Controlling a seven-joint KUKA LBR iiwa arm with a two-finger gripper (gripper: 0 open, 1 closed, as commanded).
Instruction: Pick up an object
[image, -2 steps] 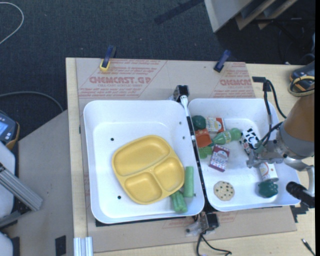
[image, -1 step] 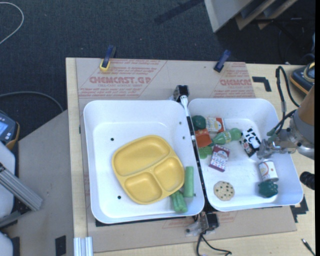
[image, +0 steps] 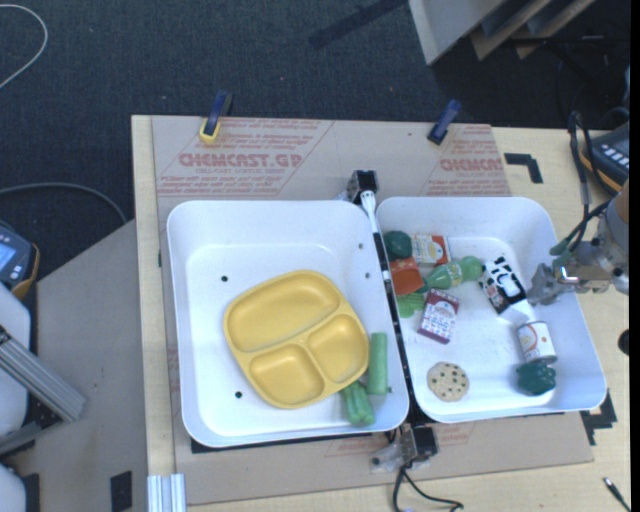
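gripper at the right bin's edge

camera view: the gripper (image: 548, 284) sits at the right bin's (image: 480, 209) right rim, near a black-and-white packet (image: 502, 282); how it is set cannot be told. a small can (image: 536, 341), a dark green toy (image: 535, 377), a cookie (image: 448, 381) and a red packet (image: 438, 318) lie in that bin. the left bin (image: 200, 240) holds a yellow divided plate (image: 295, 338).

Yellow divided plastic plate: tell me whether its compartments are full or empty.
Empty. The yellow divided plastic plate shows three bare compartments in the left white bin; the green stick-shaped pieces lie beside its rim.
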